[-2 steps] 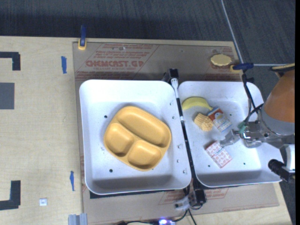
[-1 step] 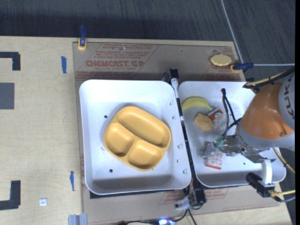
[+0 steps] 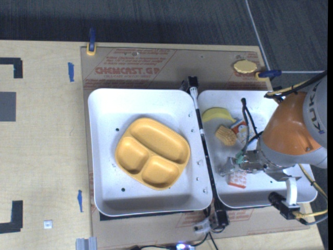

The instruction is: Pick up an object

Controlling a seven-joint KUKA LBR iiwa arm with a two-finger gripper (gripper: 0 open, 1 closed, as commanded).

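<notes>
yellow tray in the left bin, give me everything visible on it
The yellow tray is a rounded, glossy, plastic-looking piece with three bulging sections: one long one across the far side and two smaller ones nearer the camera. It appears to lie upside down, turned at a slant, roughly in the middle of the left bin. It rests on the bin floor, apart from the walls, with nothing else touching it.

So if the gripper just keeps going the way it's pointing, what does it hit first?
It points left and down into the right bin. The gripper would most likely meet the red and white packet just below its tip, or the bin floor beside it. Depth is hard to judge from this slant.
</notes>
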